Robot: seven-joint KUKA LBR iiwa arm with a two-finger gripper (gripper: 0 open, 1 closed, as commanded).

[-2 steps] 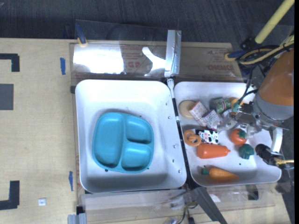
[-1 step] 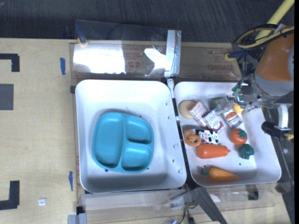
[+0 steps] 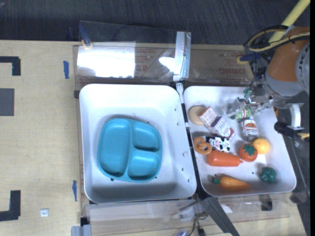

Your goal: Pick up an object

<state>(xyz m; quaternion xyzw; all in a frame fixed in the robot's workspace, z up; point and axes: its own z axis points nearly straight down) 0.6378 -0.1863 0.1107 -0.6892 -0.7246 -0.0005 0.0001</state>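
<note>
Gripper (image 3: 252,101) hangs over the right bin's (image 3: 288,154) far corner; jaws' state: cannot tell. Nearest item is a small can (image 3: 249,128), just below. Judged light, rigid, smooth, likely slippery; grip across its round sides, mid-height.

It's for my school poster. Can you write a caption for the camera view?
A robot arm reaches over a white bin of toy food beside a bin holding a blue tray.
</note>
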